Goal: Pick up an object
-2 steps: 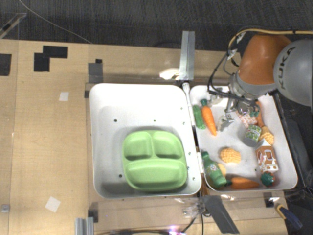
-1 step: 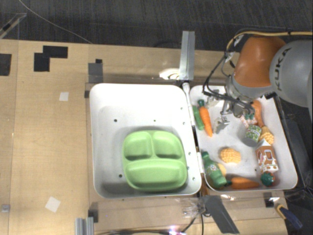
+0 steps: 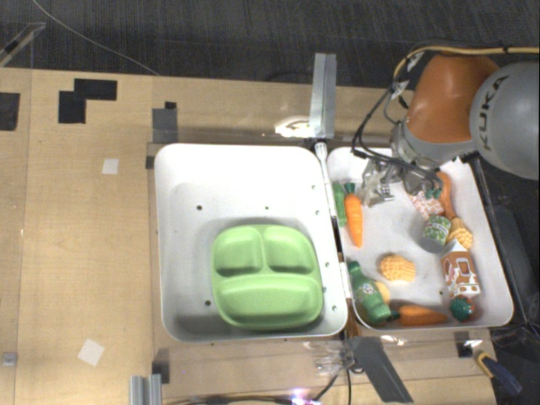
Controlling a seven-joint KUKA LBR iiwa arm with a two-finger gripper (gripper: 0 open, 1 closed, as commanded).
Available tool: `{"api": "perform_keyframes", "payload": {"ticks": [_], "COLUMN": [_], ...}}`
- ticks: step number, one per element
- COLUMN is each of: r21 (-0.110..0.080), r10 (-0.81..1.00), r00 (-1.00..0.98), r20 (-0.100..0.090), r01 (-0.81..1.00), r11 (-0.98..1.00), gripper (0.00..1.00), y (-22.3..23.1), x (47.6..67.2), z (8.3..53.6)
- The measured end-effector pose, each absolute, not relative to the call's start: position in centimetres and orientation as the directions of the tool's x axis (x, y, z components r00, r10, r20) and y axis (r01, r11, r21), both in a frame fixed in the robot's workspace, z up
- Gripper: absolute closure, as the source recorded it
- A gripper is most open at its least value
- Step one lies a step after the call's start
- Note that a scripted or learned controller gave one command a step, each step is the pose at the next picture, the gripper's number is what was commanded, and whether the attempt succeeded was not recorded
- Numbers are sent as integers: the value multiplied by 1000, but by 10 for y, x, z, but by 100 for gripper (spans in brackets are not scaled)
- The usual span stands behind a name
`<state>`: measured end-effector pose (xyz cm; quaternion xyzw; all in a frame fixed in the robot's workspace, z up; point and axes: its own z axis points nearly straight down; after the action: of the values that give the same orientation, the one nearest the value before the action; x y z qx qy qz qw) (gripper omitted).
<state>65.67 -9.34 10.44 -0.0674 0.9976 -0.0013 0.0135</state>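
Green tray (image 3: 267,275) in left bin (image 3: 181,184), hand (image 3: 377,186) above carrot (image 3: 354,221), right bin (image 3: 498,289)

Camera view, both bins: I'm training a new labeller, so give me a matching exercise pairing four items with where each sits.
Items:
1. green divided plate
2. carrot
3. corn cob
4. green bottle

Places:
A. middle of the right bin
B. right bin, near-left corner
C. left bin
D. right bin, along the left wall, beside the jaws

Pairs: 1-C, 2-D, 3-A, 4-B
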Motion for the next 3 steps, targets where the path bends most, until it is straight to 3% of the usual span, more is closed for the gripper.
{"api": "perform_keyframes", "payload": {"ticks": [1, 2, 3], "r21": [-8, -8, -5], "r10": [-250, -255, -430], "r00": [-968, -967, -903], "r20": [-19, -22, -10], "r01": [-250, -255, -430], "r11": [968, 967, 903], "gripper": [100, 100, 100], "y": [-116, -113, -133], "x": [594, 595, 623], "z": [214, 223, 213]}}
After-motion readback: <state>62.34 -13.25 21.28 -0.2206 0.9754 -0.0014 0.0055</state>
